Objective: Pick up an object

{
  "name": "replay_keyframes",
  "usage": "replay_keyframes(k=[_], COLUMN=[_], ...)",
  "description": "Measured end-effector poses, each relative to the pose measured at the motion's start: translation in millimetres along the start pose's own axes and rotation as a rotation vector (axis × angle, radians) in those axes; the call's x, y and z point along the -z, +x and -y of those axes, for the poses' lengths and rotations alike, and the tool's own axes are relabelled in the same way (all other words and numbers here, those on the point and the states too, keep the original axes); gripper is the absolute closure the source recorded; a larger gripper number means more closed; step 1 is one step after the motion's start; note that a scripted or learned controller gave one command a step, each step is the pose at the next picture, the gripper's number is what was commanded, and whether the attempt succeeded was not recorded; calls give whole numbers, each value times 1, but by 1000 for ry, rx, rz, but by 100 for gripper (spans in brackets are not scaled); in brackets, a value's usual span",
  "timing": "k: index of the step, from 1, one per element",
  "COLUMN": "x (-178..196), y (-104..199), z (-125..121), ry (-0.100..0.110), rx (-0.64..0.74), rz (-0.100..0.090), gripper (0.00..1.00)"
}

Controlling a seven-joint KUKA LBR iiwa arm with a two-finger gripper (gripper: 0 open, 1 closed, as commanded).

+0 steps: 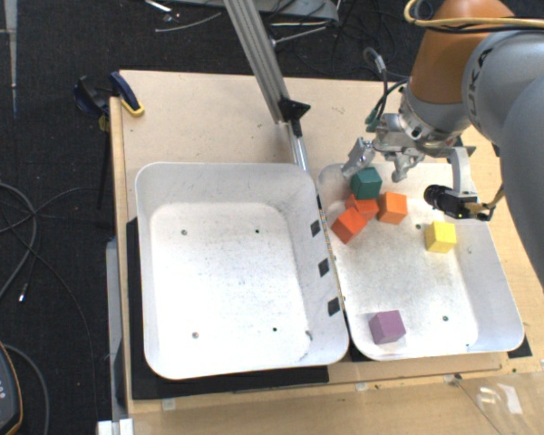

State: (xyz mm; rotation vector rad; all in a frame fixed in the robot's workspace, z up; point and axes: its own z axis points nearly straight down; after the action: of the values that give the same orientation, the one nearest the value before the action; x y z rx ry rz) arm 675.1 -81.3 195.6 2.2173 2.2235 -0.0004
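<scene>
The gripper [382, 159] hangs over the far end of the right bin [490, 320], its two grey fingers spread apart with nothing between them, one tip to the left near the bin's rim and the other a little to the right. Just below that gap, nearer the camera, sits the green cube [366, 184] — the closest object to the claw, and my guess for the target. It lies almost directly beneath the opening, perhaps slightly toward the left finger, so the coming move looks like a short straight drop, not a sideways reach. The cube is roughly as wide as it is deep, so no long axis dictates the wrist's turn; what matters is that the fingers straddle two opposite faces. Crowding is the risk: a small orange cube [393, 207] stands just beside the green one on its right and nearer side, and a larger orange block [354, 219] lies touching or nearly touching it from the front left, tilted against its neighbours. A descending finger could land on either one. The yellow cube [441, 236] sits well apart to the right, and the purple cube [387, 325] is alone near the front rim. The left bin [163, 188] holds no objects.
</scene>
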Motion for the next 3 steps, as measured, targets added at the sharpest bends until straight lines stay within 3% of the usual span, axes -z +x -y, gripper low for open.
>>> replay_keyframes(k=[1,2,3], x=[-56,-82,-73], y=[-41,-30,-29], z=[-5,19,21], ry=[-4,-5,-2], rx=[1,-1,-2], rz=[-1,1,-1], gripper=[0,0,100])
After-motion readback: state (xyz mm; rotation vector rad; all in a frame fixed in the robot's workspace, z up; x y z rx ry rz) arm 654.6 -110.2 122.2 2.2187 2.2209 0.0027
